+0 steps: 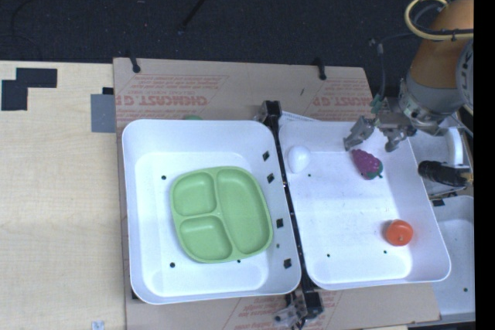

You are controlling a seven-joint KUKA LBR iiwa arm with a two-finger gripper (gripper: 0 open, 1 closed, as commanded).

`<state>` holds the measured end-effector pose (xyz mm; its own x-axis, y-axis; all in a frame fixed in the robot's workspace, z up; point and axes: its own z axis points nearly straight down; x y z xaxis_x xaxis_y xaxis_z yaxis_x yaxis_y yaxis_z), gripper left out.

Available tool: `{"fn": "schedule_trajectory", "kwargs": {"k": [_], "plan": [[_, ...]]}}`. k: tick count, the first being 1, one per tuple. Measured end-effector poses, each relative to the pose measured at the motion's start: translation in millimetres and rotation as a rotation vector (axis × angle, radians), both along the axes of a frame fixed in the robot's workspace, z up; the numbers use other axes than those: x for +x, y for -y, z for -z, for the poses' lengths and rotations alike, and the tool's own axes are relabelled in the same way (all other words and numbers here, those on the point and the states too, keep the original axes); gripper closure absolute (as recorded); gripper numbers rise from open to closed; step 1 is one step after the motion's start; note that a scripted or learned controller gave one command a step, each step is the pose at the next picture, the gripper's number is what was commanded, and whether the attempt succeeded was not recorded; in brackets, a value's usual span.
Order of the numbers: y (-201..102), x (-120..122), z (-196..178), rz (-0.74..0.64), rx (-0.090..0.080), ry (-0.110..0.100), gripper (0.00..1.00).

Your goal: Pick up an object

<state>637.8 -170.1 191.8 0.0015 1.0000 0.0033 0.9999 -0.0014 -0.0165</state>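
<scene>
Where two bins (147, 166) sit: one tray (220, 212), three objects (367, 163).

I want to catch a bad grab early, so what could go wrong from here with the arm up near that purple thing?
The gripper hangs open just above the purple object, which lies near the right bin's far wall. A descent might clip that wall. The object looks rounded and could squirt sideways from closing fingers. The orange object sits well apart, so bumping it seems unlikely.

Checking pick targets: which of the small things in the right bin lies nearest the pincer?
The purple one, just below the pincer. The white one lies further left, and the orange one sits toward the bin's front.
</scene>
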Motion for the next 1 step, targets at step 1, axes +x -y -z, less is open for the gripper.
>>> {"fn": "schedule_trajectory", "kwargs": {"k": [1], "plan": [[0.1,3.0,-8.9,-0.002,-0.002,0.014,0.0]]}}
